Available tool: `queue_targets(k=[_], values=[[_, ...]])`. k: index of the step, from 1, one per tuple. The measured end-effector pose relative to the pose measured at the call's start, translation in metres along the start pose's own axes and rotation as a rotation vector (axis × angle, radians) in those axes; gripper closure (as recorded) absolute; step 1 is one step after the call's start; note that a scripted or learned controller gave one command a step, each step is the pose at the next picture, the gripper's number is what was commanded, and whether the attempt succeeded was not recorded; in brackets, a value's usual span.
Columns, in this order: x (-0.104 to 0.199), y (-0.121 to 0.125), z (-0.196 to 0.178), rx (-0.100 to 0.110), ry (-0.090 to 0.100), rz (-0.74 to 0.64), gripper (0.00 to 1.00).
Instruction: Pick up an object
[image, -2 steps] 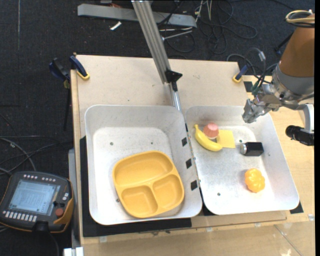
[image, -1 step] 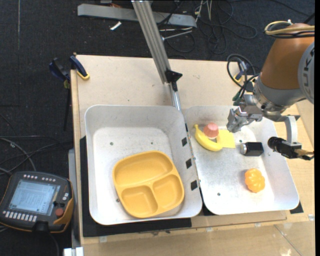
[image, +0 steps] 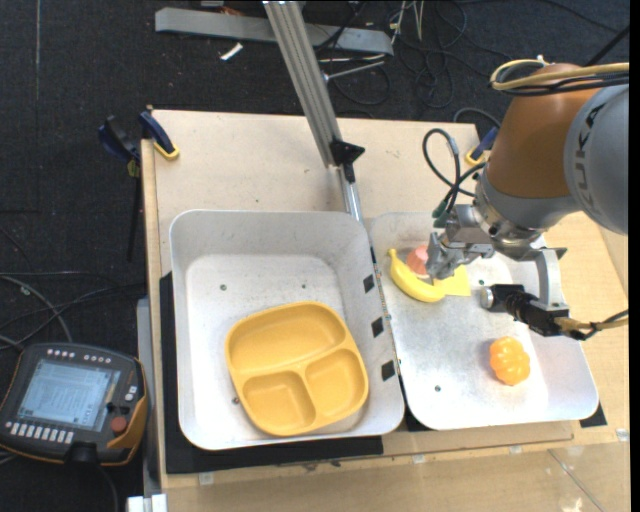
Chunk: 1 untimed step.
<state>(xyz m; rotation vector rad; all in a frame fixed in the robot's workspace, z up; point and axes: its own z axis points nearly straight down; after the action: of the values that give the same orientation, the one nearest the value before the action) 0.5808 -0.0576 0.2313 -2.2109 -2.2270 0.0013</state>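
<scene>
Task not done yet, as far as I can judge: nothing is lifted. The gripper (image: 443, 262) sits low in the right bin (image: 560, 400), right at the banana (image: 418, 283), w/ a small pink item (image: 417, 259) just beside it on the same side. Can't tell if it's open, closed or holding anything; the wrist and cabling block that part. The banana looks to be lying on the bin floor, touching or nearly touching the tool tip. Left to do: secure a grip, then raise.

Room: the banana lies close to the wall btwn the two bins, so there's little slack on the far side of it from the arm. Nearer the camera from the gripper the bin floor is open. An orange fruit (image: 509, 360) sits well apart, toward the front. The yellow divided tray (image: 296, 368) is in the left bin (image: 200, 300), beyond the wall and not in the way. Straight up looks the clearest exit.
</scene>
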Motion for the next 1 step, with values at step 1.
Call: queue_targets(k=[1], values=[[0.052, -0.0175, -0.0109, -0.002, 0.001, -0.001, 1.0]])
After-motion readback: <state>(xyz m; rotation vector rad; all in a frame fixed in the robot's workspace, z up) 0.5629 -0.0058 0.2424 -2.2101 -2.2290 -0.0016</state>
